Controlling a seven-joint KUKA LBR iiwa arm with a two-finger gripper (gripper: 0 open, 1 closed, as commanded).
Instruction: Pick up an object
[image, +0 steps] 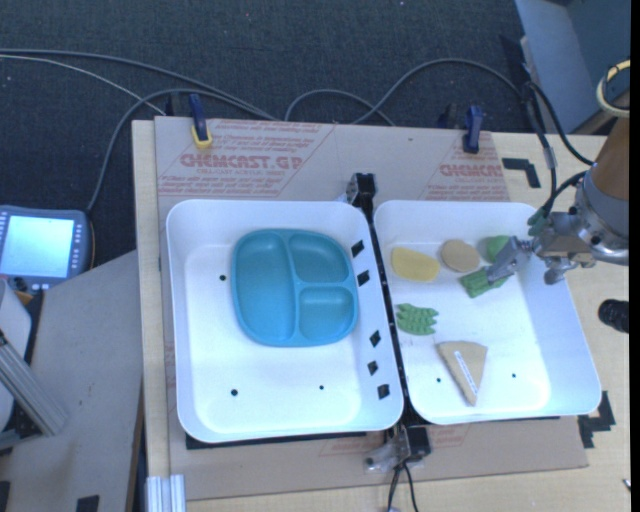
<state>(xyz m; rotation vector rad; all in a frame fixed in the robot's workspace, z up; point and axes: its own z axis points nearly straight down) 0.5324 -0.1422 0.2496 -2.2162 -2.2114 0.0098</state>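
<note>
Nearest to the viewer in the right bin (560, 400) lies a tan wedge (464, 368), its narrow end pointing toward the near rim. Beyond the wedge is a small green leafy piece (416, 318), close to the divider between the bins. Further beyond, a yellow oval (414, 264) and a tan round piece (460, 255) lie side by side. Just right of them a green block (482, 283) lies slanted, its long axis rising toward the gripper (508, 262). The fingers touch its upper end; whether they are clamped on it I cannot tell. Left of the wedge, the other bin (200, 400) carries a blue divided tray (295, 287). Farthest, the counter (400, 160) shows red print reading "CHEMCAST".
</note>
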